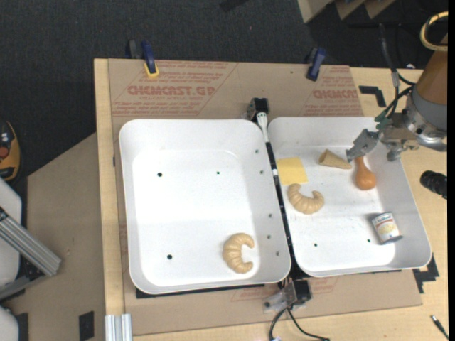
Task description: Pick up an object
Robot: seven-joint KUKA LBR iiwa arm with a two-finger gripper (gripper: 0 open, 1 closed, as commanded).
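The right bin holds several objects. A yellow flat square lies near its left wall, with a tan croissant just in front of it. Further back lies a pale wedge. An orange pear-shaped piece sits right of the wedge, and a small can lies on its side at the front right. My gripper hangs over the back right of this bin, open, its fingers spread just above the orange piece and beside the wedge. Nothing sits between the fingers. A second croissant lies in the left bin.
A black divider rail runs between the two bins. Blue clamps hold the brown board at the back. Cables trail beside the arm at the right edge.
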